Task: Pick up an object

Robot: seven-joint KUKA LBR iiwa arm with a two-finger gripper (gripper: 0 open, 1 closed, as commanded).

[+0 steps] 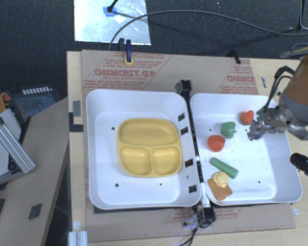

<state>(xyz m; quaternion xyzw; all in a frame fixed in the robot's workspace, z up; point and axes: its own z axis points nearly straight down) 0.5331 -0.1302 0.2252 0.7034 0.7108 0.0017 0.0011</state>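
Toy food pieces were what I had to choose from, all lying in the right bin (277,188): an orange piece (246,117) near the far wall, a green knob-shaped piece (227,129) beside it, a red round one (216,143) just nearer the divider, a long green piece (224,167) lying at a slant, and a yellow-and-tan stack (220,185) in the near-left corner. The left bin (100,137) carried only a yellow divided tray (148,147).

My gripper (256,129) sat low over the right bin, just right of the orange piece and the green knob, with nothing between its tips that I could see. From this slant I could not tell whether it was spread or pressed together; the tips were a dark blur.

My worries were these. The orange piece and the green knob were near each other, so I judged a descent between them could nudge one aside or catch both badly. The rounded red piece looked likely to roll or squirt out of a pinch. Coming down where it stood, the gripper might have met bare bin floor.
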